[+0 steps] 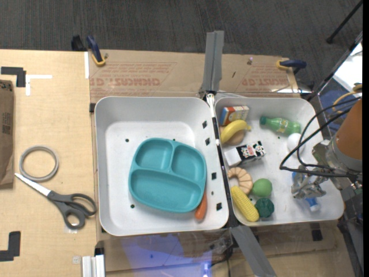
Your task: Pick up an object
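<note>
tool low in the right bin, nothing held for certain

tool (305, 190) sits at the right white plastic bin's (288, 100) near right corner, over a small blue-and-white item (311, 203); whether it is spread or pinching cannot be told. the yellow corn cob (244, 203), green ball (262, 187) and yellow banana (234, 130) lie well left. likely risk: a closing miss, or scraping the bin wall. cardboard behind bears reversed print, unreadable.

two white bins: the left bin (109, 154) and the right bin (305, 111). one teal divided plate (167, 175), one carrot (200, 209), one banana (233, 131), one corn cob (244, 204), one green bottle (279, 123), one green ball (262, 187), one pair of scissors (60, 201), one tape roll (38, 163).
</note>
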Controlling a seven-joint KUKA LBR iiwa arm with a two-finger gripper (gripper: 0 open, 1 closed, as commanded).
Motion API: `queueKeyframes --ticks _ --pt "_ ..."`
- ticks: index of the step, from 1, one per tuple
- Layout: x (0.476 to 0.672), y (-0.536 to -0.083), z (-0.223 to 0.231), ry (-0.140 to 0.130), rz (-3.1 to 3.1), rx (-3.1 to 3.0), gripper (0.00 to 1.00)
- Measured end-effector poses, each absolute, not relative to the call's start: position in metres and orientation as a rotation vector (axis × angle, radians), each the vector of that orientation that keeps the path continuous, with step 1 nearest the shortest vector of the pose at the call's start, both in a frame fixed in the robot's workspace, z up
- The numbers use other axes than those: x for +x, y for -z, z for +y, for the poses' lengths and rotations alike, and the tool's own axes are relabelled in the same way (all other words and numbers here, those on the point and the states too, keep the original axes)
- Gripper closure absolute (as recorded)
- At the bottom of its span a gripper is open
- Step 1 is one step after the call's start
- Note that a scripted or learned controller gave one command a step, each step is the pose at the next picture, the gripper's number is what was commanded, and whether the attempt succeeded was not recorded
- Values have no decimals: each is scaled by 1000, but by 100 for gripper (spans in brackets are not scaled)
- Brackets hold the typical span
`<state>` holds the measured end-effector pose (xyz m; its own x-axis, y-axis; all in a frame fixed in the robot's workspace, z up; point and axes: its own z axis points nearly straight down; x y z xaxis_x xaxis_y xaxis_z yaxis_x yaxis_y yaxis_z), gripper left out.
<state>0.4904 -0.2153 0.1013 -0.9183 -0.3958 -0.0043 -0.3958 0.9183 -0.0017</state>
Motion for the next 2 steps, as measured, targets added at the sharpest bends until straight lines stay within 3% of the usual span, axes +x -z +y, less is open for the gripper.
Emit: queueKeyframes --ticks 1,2 --pt "490 -101 -215 1 3072 -634 0" --pt "492 -111 -214 3 3068 -637 100"
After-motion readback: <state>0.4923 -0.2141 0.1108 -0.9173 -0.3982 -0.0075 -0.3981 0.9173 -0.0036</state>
